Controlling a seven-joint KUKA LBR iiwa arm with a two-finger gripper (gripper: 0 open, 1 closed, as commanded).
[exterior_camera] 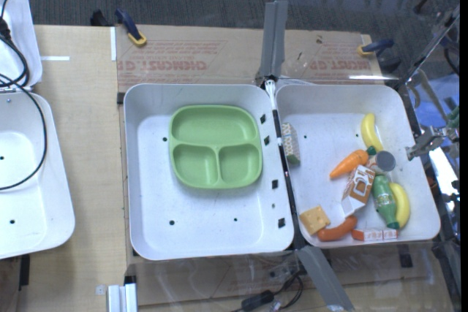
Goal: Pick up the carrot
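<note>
Carrot point(348, 164) in right bin point(322, 102), leafy end partly behind grey disc point(385, 161).

On my bench point(80, 55) two bins sit side by side. The left bin point(146, 230) holds a tray point(216, 146). In the right bin point(322, 109), the carrot point(348, 164) lies between two bananas point(371, 132).

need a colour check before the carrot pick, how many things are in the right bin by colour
Yellow: 3, upper banana, lower banana, square cracker
Orange or red: 3, carrot, red sausage, small red-and-white packet
Green: 1, bottle
White and mixed: 2, orange-and-white carton, small box
Grey: 1, round can
Total: 10
</note>
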